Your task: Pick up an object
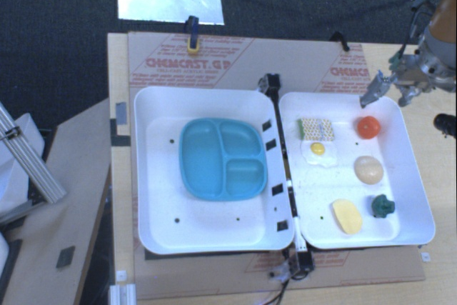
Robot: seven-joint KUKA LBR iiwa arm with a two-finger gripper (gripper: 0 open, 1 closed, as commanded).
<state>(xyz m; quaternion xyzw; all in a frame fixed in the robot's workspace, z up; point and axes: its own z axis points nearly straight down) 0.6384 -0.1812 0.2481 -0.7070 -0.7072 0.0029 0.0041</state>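
Note:
My gripper [391, 92] hangs over the far right corner of the right bin [414, 175], its two fingers spread apart with nothing between them. Just below and left of it, on the bin floor, lies an orange-red round fruit [368, 127]. In the same bin are a green-patterned square piece [315, 128], a fried egg toy [319, 151], a beige egg-shaped item [368, 170], a yellow oblong piece [347, 216] and a small dark green item [383, 206]. All of them rest on the bin floor, apart from the gripper.
The left bin [153, 175] holds a blue divided plate [223, 158]. A black hinge strip [280, 153] runs between the bins. Cardboard [235, 61] lies under both. A metal frame piece [28, 161] stands at the far left.

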